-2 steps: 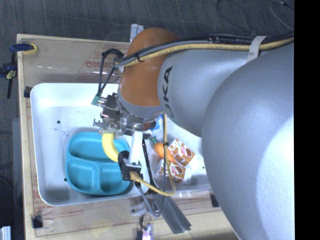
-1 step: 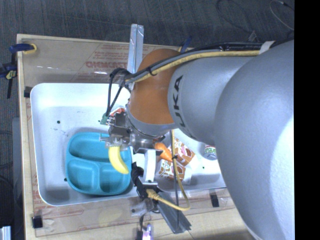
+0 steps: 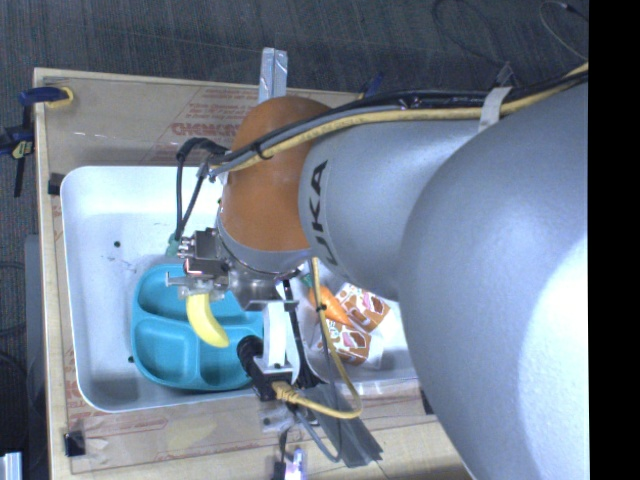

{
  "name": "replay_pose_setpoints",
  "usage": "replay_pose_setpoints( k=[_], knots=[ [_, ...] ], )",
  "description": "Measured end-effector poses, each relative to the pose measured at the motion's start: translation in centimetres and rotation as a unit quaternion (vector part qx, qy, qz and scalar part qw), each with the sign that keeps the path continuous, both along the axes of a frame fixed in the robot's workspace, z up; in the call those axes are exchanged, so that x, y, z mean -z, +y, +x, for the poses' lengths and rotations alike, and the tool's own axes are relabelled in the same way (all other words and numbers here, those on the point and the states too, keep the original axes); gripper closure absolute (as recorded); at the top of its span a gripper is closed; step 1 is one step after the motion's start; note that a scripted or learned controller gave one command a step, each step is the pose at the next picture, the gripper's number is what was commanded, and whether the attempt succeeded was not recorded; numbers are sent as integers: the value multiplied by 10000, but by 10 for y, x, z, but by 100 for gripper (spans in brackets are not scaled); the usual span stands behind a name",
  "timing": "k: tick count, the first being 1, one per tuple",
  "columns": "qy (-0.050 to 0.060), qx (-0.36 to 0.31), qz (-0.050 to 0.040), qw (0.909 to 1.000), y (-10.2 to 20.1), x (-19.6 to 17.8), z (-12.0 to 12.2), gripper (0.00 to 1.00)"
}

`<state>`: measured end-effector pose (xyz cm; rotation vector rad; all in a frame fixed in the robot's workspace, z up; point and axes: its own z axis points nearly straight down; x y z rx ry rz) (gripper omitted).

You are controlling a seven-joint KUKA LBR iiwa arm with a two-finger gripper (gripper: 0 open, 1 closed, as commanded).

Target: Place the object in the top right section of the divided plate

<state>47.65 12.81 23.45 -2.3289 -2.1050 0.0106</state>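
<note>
White bin: arm hides divided plate's right.

My own arm covers the right bin; the left bin's far-left floor lies open, the blue divided plate crowding its near side.
</note>
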Motion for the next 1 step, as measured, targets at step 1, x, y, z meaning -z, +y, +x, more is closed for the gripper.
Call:
replay_pose_setpoints(
  k=[1],
  knots=[
    [20,-142,1,9999,-60,47,0,100]
  ],
)
